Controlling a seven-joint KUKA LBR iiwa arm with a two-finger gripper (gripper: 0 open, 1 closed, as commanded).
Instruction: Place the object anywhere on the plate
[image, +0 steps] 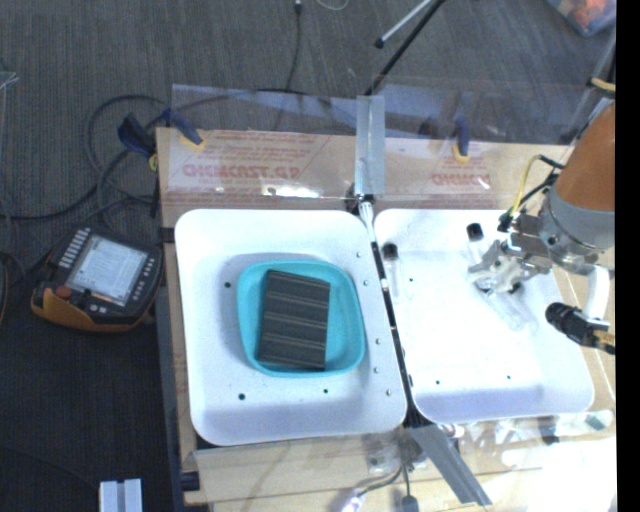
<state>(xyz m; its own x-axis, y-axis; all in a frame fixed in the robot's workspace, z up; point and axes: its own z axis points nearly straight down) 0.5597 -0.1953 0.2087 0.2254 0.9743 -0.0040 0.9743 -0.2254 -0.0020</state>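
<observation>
Hovering my gripper (497, 272) frame right; finger state unclear. Dark ridged block (294, 319) already lies frame left on plate (347, 325), long axis vertical.

Two white bins (215, 400); one blue plate (345, 330); one dark ridged block (295, 320); one gripper (497, 272); one pendant (100, 275).
</observation>
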